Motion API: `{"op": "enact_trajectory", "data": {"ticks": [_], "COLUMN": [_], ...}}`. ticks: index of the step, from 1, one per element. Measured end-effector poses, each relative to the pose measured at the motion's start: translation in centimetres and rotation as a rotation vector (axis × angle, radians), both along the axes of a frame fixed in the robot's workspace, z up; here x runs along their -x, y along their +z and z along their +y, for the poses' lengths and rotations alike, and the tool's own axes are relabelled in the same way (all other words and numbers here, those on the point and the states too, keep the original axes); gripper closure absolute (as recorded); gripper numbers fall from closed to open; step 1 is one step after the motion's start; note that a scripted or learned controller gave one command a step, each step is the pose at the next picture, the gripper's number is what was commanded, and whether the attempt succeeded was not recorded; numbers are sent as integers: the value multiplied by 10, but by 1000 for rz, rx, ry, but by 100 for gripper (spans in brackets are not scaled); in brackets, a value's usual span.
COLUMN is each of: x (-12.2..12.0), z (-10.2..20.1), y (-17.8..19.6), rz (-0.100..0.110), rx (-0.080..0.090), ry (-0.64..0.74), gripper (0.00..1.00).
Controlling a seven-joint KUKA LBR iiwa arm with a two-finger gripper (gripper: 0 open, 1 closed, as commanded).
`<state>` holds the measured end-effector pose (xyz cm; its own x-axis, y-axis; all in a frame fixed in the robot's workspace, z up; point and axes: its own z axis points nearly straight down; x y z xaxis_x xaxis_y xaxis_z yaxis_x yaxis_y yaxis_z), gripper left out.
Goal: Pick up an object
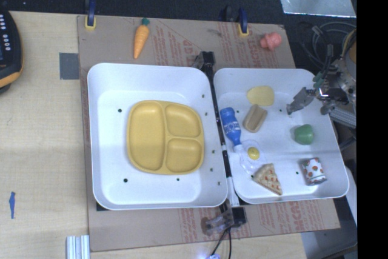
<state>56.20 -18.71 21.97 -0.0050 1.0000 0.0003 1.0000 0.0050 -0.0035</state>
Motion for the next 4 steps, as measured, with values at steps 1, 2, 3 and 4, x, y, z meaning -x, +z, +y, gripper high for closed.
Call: {"op": "enact_trajectory", "data": {"ticks": [1,2,3,4], "x": [7,-98,-94,-94], "z": [69,61,34,86], "y": [-83,-129,-127,-128], "rz": [8,-7,-3,1], "rx": [-4,2,3,0], "ry": [7,2,-4,4], "gripper": [0,0,0,0]}}
